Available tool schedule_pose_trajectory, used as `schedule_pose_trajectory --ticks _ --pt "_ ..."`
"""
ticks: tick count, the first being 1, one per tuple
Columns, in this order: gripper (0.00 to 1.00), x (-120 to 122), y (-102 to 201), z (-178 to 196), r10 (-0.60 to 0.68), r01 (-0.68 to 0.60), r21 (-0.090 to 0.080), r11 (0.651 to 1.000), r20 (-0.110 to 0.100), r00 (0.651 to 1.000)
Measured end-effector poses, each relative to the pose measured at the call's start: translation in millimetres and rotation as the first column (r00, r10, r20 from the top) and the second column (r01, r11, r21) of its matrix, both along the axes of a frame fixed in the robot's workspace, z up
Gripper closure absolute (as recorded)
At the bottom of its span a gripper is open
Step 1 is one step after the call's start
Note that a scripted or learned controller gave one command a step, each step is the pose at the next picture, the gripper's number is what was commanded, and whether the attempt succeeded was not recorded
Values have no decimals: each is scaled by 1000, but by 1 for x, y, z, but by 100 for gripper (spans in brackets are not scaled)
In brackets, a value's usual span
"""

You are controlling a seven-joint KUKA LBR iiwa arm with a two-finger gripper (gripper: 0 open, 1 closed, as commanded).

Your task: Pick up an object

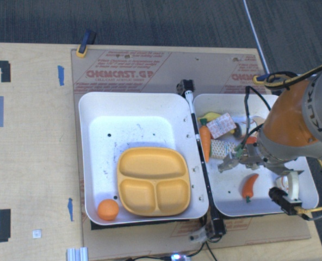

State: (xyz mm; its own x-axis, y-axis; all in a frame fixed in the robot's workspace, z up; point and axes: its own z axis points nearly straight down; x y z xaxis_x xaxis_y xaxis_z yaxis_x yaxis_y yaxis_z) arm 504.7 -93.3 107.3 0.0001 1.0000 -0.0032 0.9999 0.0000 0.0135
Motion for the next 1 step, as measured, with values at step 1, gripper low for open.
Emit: schedule_pose_trajectory --ticks 1 --pt "0 -7 2 -21 1 -1 4 1000 -12 1000"
